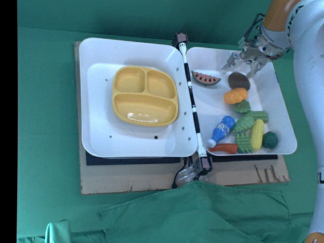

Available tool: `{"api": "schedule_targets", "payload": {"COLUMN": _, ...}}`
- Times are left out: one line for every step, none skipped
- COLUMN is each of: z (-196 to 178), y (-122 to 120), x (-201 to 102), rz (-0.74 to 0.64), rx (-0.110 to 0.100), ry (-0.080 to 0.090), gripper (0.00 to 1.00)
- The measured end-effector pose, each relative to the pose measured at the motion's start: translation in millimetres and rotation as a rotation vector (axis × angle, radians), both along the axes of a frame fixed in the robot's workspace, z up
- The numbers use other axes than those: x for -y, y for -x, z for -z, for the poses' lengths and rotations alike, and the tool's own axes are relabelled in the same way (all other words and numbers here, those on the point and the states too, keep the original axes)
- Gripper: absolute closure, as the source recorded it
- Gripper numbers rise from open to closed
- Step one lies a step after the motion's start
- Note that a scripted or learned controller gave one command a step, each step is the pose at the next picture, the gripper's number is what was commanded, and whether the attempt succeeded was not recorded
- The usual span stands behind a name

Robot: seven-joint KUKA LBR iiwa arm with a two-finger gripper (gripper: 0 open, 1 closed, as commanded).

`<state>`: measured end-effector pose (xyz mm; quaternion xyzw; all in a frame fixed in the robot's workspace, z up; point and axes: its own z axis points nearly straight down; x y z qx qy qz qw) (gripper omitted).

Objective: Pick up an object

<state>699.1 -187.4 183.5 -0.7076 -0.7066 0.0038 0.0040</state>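
Two shallow white bins sit side by side: the left bin point(101, 135) holds one yellow three-compartment plate point(146, 95); the right bin point(283, 135) holds about ten toy foods, including one watermelon slice point(206, 78), one blue bottle point(221, 130) and one corn cob point(257, 134).

Green cloth point(45, 135) covers the bench, bunched at the near edge. Brown cardboard sheet point(131, 184) lies under two white bins. Left bin point(101, 135) holds a yellow divided plate point(145, 95). A black-and-white striped bar point(191, 100) runs between the bins.
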Motion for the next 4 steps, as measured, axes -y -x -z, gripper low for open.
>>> {"api": "schedule_targets", "payload": {"z": -12.7, "y": -1.6, "x": -4.6, "rz": -0.003, "rx": 0.0, "ry": -0.008, "gripper": 1.0}}
{"api": "schedule_targets", "payload": {"z": -118.1, "y": 31.9, "x": 0.6, "rz": 0.003, "rx": 0.028, "ry": 0.006, "gripper": 1.0}}
{"api": "schedule_targets", "payload": {"z": -124.5, "y": 31.3, "x": 1.2, "rz": 0.005, "rx": 0.025, "ry": 0.007, "gripper": 1.0}}
{"api": "schedule_targets", "payload": {"z": -138.5, "y": 30.5, "x": 2.2, "rz": 0.008, "rx": 0.032, "ry": 0.009, "gripper": 1.0}}
